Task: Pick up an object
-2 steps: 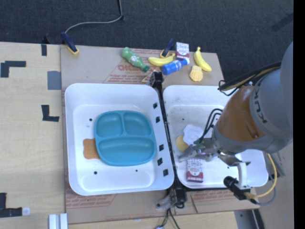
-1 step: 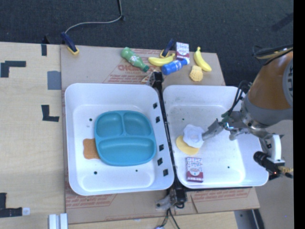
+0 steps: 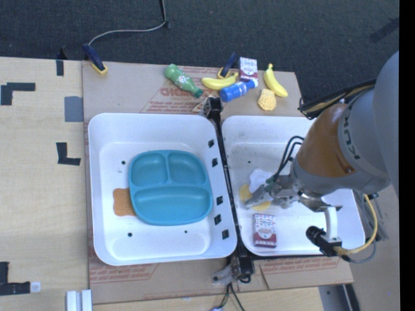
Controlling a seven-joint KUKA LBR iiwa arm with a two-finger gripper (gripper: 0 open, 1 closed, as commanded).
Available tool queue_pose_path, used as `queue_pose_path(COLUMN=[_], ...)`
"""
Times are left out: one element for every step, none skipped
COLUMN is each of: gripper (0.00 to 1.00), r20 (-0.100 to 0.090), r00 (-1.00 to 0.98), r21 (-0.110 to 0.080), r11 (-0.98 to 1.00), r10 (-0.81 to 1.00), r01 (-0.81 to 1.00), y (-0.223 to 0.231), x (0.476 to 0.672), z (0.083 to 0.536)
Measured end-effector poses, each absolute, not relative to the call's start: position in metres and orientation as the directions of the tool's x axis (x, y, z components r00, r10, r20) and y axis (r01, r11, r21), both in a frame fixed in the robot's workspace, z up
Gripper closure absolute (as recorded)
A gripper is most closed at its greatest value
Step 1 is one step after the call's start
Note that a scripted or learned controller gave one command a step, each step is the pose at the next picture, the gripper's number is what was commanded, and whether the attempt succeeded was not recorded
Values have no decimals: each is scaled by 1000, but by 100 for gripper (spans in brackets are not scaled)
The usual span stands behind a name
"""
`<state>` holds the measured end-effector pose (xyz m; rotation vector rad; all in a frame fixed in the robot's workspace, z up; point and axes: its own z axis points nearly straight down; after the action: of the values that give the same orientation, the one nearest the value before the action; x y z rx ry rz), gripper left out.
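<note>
— Fingers (image 3: 258, 198) sit low in the right bin (image 3: 337, 241), astride a yellow piece (image 3: 246, 192); released or clenched cannot be told.
— Step?
— Reaching in to grasp. Next likely needs a firm close, then a straight lift clear of the red carton (image 3: 264, 230) nearby.

I see the right bin (image 3: 237, 141) crowded low-left: yellow piece (image 3: 249, 196) and red carton (image 3: 264, 230) close together. Its upper floor is open. Left bin (image 3: 97, 173): blue tray (image 3: 170, 186) blocks centre, margins free.
</note>
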<state>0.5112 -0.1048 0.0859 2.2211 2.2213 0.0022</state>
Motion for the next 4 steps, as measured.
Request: queue_pose_path(gripper=[0,0,0,0], r20=[-1,-1,-1,-3], r00=[-1,-1,-1,-1], r21=[3,0,-2,2], r11=[2,1,1,1], r10=[1000,1000,1000,1000], r01=[1000,1000,1000,1000], y=[-94,-94,-117,-100], x=[570,634,654,640], z=[87,101,89,86])
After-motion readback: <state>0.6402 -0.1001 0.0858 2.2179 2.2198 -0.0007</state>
